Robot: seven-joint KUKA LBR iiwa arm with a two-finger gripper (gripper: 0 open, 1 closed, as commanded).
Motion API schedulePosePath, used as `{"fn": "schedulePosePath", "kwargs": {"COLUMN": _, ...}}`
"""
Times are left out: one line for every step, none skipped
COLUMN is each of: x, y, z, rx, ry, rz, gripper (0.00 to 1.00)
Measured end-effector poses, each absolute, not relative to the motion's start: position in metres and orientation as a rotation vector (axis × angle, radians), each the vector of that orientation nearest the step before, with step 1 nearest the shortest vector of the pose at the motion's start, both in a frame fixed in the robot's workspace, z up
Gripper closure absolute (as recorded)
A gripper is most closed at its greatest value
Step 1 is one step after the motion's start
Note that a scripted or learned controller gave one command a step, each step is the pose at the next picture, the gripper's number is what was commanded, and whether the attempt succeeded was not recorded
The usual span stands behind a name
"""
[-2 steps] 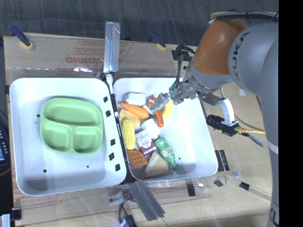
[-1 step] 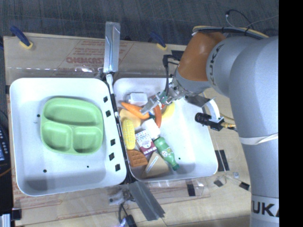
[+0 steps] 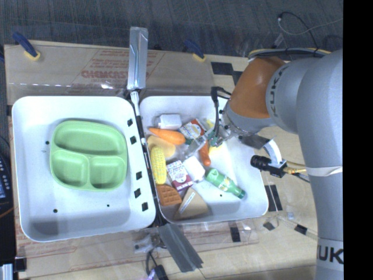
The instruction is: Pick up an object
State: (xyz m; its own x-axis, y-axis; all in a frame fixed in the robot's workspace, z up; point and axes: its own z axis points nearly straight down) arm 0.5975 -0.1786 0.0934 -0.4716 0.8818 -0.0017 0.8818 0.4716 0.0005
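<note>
Two white bins sit side by side on the bench [image 3: 70,69]. The left bin [image 3: 29,156] has a green tray [image 3: 88,154] lying flat in it. The tray has three parts, one long part at the far side and two small parts at the near side.

The right bin [image 3: 256,200] is full of toy food and small packs. A carrot [image 3: 166,136] lies near the far left of the pile. Just beside it, on the near side, is a yellow corn cob [image 3: 157,164] that lies along the bin's left wall. A white pack [image 3: 169,121] sits at the far side, past the carrot. A pack with a red and white label [image 3: 178,175] lies in the middle. A green bottle [image 3: 224,183] lies on its side toward the right, with its cap pointing to the near right. A brown waffle [image 3: 169,195] and a brown wedge [image 3: 195,206] lie at the near side of the pile.

The grey arm with its orange band [image 3: 253,92] reaches in from the right. The gripper [image 3: 214,140] is down in the right bin, in the far middle of the pile, touching or just above the packs there. The pile around it is too messy to tell how wide it is or if it has hold of anything.
</note>
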Motion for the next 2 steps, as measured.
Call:
{"fn": "schedulePosePath", "kwargs": {"x": 0.597, "y": -0.178, "z": 0.093, "rx": 1.614, "ry": 2.694, "rz": 0.000, "gripper": 0.00}}
{"fn": "schedulePosePath", "kwargs": {"x": 0.598, "y": -0.178, "z": 0.103, "rx": 1.606, "ry": 2.698, "rz": -0.001, "gripper": 1.00}}
